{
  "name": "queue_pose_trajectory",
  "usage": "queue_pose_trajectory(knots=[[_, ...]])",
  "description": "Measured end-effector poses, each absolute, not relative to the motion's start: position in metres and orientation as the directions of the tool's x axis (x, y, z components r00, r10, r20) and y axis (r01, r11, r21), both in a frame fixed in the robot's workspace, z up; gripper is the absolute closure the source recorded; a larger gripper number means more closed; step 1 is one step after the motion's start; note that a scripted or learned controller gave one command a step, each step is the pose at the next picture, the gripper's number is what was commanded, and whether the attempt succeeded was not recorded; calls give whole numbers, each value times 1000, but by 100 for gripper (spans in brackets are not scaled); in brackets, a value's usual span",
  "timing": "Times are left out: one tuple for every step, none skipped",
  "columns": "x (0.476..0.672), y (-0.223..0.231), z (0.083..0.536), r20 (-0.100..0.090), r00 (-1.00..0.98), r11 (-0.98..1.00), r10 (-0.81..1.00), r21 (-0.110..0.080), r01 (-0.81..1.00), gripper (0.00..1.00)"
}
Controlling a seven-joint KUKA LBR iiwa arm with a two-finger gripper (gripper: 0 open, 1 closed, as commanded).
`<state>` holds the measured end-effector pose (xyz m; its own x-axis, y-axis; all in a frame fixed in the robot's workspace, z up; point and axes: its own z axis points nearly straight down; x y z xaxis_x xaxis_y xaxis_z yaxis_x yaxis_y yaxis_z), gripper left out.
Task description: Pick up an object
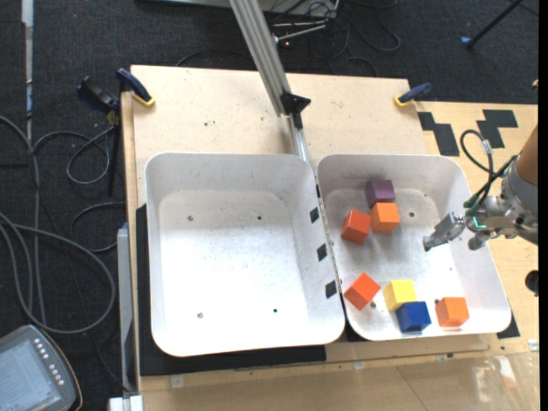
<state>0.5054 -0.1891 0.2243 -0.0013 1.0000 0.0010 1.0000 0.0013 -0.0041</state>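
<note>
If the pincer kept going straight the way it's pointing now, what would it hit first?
The pincer points left and slightly down in the image. Most likely it meets the bare floor of the right bin first, passing between the upper and lower block clusters. Depth is hard to judge.

Seven small cubes [385, 216] in right bin [445, 174]: four orange, one purple, yellow, blue; some apparently touching.

The arm [524, 187] reaches in from the right, its gripper [438, 234] extended leftward and angled slightly downward.
</note>
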Motion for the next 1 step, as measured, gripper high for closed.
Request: queue_pose_trajectory(knots=[[506,-189,226,0,0,0,1000,0,1000,0]])
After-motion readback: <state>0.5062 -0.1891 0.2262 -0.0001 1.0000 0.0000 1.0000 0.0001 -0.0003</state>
